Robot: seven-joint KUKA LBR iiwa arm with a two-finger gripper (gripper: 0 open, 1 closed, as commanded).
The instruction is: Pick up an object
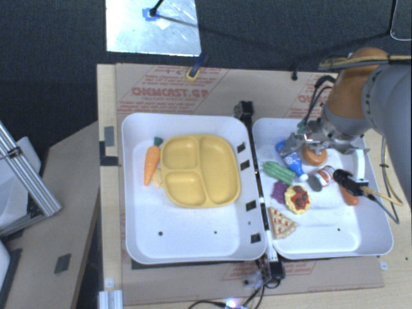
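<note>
From the overhead camera view we see the gripper [313, 140] low in the right bin [370, 237], at that bin's twelve o'clock, right over an orange round item [315, 154]; we judge this the pick target. We cannot tell how the pincer stands. The carrot [150, 163] lies at nine o'clock of the yellow tray [196, 170], well apart.

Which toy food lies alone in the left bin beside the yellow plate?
The orange carrot, left of the yellow plate; the other toys sit in the right bin.
</note>
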